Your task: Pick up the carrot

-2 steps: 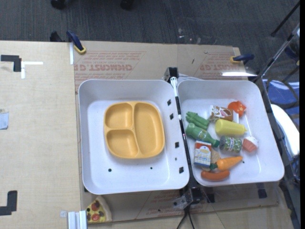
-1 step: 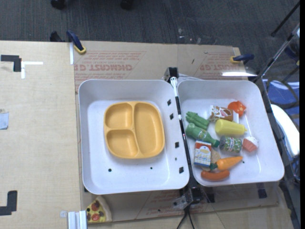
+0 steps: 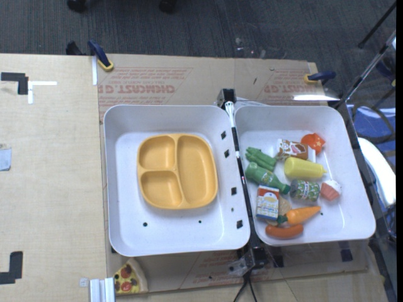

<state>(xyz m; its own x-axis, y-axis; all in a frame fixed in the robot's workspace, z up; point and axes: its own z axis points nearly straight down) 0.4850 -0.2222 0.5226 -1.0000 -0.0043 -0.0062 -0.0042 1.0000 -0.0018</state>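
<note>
Carrot lying in right bin near its front edge, touching red sausage, yellow plate in left bin; gripper state impossible to tell.

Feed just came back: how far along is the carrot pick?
Nothing looks done yet. The carrot lies in the right bin near its front edge, beside a red sausage and a small carton. Nothing is in hand; the approach, grasp and lift all remain.
</note>
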